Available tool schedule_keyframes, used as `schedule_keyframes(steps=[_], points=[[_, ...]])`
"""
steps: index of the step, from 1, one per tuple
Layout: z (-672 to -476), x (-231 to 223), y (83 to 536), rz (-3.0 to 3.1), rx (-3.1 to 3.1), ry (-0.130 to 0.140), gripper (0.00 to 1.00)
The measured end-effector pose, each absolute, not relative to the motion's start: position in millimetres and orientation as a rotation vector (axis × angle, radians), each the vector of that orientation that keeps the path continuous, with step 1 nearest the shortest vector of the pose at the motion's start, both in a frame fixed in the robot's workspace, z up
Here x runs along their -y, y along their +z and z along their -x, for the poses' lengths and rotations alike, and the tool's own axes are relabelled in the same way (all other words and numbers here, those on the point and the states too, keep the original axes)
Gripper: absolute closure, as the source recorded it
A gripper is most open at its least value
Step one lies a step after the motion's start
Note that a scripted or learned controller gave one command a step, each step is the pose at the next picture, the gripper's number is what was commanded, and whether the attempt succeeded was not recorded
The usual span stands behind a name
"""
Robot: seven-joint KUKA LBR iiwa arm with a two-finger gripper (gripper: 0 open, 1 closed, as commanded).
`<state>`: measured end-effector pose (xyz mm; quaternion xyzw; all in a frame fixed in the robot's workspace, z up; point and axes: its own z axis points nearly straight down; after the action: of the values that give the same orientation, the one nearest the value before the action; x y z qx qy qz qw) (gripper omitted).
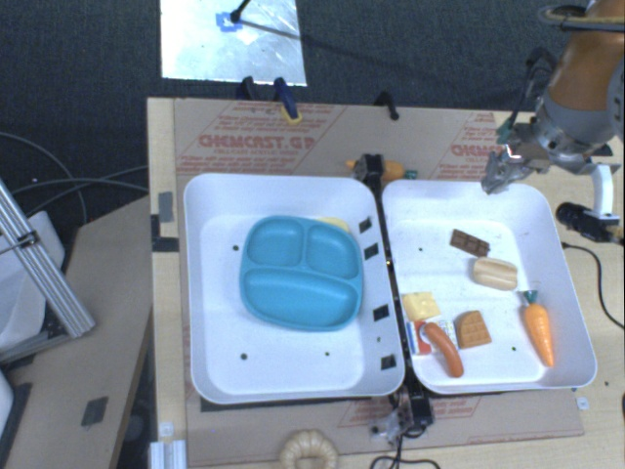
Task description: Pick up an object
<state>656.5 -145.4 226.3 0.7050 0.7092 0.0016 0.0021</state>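
Observation:
The right bin (547,208) holds several toy foods: a brown chocolate bar (469,243), a pale bread roll (495,274), an orange carrot (539,332), a yellow cheese wedge (421,306), a brown cracker (474,329) and a red sausage (444,349). My gripper (496,180) hangs over the far edge of the right bin, above and behind the chocolate bar, with nothing seen in it. Its fingertips are small and dark against the rim.
A blue divided plate (301,273) lies in the left bin (215,360), with a yellow item (335,224) peeking out behind it. Black clips (372,167) sit along the divider between bins. A braided pastry toy (310,450) lies off the bench's front edge.

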Motion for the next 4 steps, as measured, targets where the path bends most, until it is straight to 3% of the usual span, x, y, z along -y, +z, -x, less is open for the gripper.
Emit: schedule_keyframes(steps=[3, 4], points=[[-541.5, 31, 230, -2.214, -2.232, 0.0, 1.0], [-535.5, 31, 234, -2.219, -2.224, 0.001, 1.0]])
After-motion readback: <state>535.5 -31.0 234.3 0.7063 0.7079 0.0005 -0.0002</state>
